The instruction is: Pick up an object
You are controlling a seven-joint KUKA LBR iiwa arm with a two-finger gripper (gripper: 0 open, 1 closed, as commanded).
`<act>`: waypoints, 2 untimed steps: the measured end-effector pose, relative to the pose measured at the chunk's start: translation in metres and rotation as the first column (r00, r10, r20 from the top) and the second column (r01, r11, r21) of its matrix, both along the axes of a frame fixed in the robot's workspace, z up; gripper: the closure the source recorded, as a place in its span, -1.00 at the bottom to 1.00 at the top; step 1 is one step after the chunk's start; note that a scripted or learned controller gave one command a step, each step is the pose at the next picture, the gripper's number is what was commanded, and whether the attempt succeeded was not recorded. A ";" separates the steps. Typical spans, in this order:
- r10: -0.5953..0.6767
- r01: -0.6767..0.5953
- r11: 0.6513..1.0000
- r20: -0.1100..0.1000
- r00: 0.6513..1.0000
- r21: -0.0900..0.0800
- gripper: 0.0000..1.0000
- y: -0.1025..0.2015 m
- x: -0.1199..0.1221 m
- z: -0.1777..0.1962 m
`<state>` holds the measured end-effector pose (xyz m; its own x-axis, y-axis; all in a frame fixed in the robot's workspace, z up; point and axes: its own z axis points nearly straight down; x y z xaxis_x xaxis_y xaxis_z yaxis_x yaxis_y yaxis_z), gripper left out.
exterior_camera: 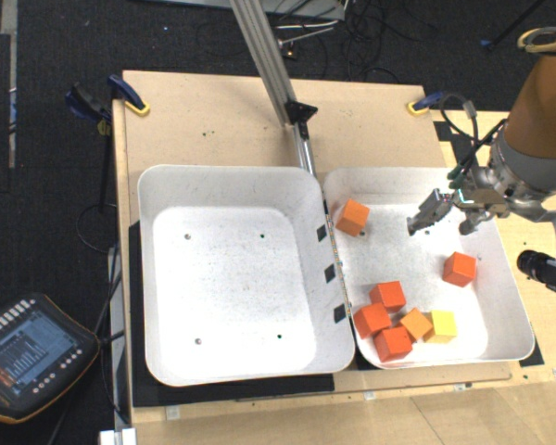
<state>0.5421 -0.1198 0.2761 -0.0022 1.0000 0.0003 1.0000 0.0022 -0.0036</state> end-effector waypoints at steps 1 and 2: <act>-0.002 0.002 1.000 0.003 1.000 -0.001 -1.00 0.000 0.001 0.002; -0.002 0.002 1.000 -0.003 1.000 0.001 -1.00 0.007 0.003 -0.060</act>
